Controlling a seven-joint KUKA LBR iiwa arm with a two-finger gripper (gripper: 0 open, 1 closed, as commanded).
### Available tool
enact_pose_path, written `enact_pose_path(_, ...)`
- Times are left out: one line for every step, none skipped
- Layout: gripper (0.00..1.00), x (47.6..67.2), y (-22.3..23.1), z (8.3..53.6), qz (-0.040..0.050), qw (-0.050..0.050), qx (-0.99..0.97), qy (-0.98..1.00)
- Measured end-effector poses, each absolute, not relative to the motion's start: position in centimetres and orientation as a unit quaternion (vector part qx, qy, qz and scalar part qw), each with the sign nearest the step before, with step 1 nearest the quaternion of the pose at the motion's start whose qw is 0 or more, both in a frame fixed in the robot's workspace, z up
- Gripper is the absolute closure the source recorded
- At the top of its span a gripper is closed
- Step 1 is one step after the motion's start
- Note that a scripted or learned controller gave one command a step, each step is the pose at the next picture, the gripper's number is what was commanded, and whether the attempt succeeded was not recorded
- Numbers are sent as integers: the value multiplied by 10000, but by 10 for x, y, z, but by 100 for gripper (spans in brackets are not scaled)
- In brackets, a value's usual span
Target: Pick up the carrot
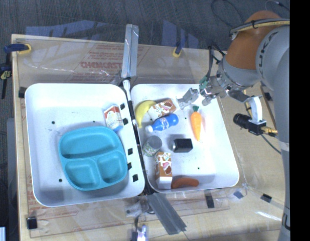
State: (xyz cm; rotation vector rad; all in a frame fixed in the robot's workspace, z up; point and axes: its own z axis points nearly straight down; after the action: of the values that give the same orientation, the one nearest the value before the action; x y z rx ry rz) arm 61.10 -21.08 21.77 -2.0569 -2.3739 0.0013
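My jaws (194, 97) hung spread, gripping nothing, just above one carrot (195, 125) in the right bin (226, 149); one blue tray (93, 157) filled the left bin (39, 134).

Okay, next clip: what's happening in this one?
A grey robot arm reaches in from the right over the right bin. Its gripper hangs by the bin's far edge, just above the green-topped end of the carrot, which lies flat on the bin floor and is not held. The carrot shares that bin with a banana, a blue bottle, a black block and other items. The left bin holds a blue divided tray.
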Motion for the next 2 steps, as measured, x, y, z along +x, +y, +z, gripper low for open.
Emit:
enact_pose_path(0, 658, -155, 280, 7, 1, -6814, -7319)
enact_pose_path(0, 657, -210, 208, 11, 10, -7168, -6973)
